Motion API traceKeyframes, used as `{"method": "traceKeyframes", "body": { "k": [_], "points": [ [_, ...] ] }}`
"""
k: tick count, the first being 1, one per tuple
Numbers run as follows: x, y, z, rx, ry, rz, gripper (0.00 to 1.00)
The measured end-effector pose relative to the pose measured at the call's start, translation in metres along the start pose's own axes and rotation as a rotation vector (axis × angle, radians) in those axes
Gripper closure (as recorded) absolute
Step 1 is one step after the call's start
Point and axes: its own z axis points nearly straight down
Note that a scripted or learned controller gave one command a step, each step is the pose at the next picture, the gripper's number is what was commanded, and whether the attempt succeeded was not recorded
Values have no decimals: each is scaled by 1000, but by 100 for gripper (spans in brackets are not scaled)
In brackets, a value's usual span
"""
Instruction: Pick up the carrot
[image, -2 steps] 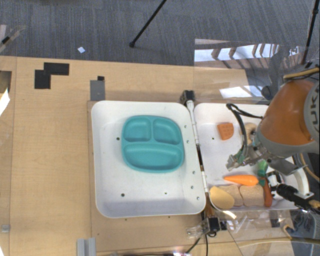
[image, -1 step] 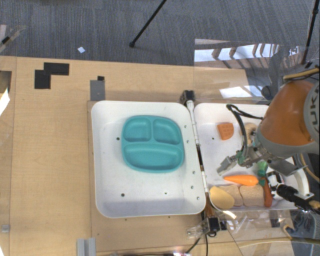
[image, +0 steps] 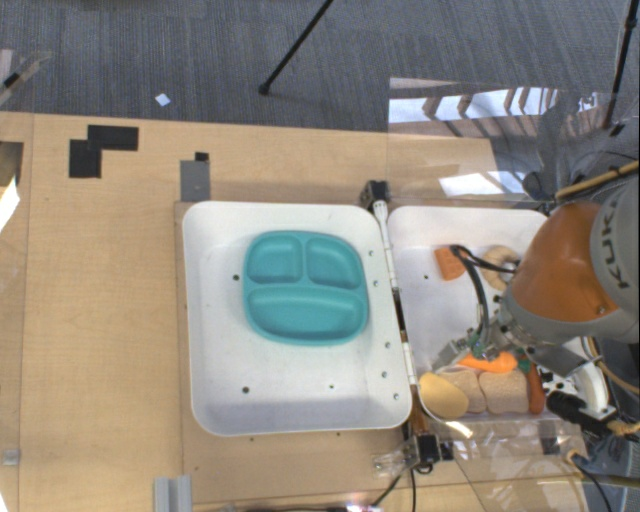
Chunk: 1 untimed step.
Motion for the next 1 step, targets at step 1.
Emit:
{"method": "traceKeyframes", "body": {
  "k": [1],
  "points": [
    [-11,5,15,-23,-5,-218,0]
  ]
}}
